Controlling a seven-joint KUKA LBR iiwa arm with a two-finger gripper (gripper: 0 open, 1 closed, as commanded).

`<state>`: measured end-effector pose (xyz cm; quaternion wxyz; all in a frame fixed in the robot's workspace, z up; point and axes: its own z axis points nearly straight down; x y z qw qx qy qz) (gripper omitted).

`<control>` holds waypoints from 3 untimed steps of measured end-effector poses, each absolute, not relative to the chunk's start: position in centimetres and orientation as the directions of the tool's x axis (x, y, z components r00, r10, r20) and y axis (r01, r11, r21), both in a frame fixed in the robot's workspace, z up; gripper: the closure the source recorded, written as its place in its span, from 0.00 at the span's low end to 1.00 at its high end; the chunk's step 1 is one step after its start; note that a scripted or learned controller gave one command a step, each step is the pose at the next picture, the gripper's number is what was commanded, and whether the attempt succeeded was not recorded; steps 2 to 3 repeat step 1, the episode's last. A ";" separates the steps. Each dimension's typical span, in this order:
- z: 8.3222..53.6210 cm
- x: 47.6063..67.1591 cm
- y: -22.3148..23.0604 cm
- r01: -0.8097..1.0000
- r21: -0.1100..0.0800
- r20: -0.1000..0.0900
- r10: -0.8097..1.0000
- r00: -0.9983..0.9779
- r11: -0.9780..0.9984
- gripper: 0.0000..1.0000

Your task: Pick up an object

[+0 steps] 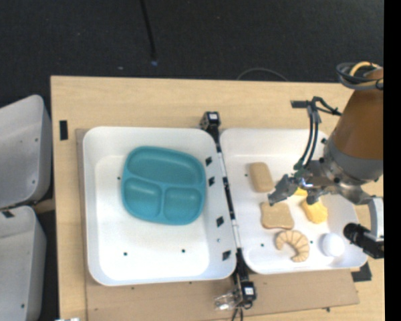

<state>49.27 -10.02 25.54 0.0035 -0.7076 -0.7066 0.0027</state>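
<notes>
Several food pieces are crowded beneath the two-finger gripper: a yellow cheese-like block and a tan toast slice. A neighbour could be nudged, or two pieces caught. Whether the gripper is apart or together cannot be told.

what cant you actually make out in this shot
- Gripper, camera view: small and blurred, so whether it grips anything cannot be told.
- Yellow piece: partly covered by the wrist; its shape is unclear.
- White ball: washed out against the right bin.
- Arm: cut off at the right.

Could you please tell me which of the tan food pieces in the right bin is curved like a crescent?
The croissant, nearest the bin's front edge. The two bread pieces behind it are flat slabs.
</notes>
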 end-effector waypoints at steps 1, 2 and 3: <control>26.0 49.5 -10.0 1.000 0.002 0.000 1.000 -0.002 0.002 0.00; 26.0 49.5 -10.0 1.000 0.002 0.000 1.000 -0.002 0.002 0.00; 26.0 49.5 -10.0 1.000 0.002 0.000 1.000 -0.002 0.002 0.00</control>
